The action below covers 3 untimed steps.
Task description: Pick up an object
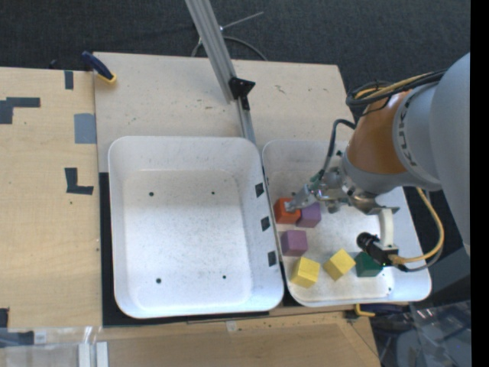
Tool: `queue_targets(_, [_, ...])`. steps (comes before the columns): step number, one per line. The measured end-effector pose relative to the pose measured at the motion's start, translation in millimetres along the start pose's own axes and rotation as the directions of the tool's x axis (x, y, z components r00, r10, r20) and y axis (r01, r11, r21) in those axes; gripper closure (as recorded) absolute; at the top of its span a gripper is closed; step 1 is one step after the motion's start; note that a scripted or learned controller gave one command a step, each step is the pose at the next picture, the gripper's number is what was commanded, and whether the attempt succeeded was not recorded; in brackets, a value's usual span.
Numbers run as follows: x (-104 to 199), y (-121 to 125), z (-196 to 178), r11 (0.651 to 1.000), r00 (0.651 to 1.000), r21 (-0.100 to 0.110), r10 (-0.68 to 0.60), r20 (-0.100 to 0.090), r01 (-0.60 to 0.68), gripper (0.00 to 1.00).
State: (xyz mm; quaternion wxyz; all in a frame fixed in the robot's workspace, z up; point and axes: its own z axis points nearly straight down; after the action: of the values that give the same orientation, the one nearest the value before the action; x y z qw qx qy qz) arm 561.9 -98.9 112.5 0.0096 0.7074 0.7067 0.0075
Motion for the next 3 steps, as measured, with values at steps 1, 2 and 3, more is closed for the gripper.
queue_targets(1, [-3,21,6,1.000,1.000,0.002,-0.005,-0.006,0.005,0.00])
queue_targets(2, [-25,4,5,1.000,1.000,-0.015,-0.002,-0.006,0.002,0.00])
queue_targets(3, [-2,-16,4,1.000,1.000,-0.025,0.003,0.011,-0.003,0.00])
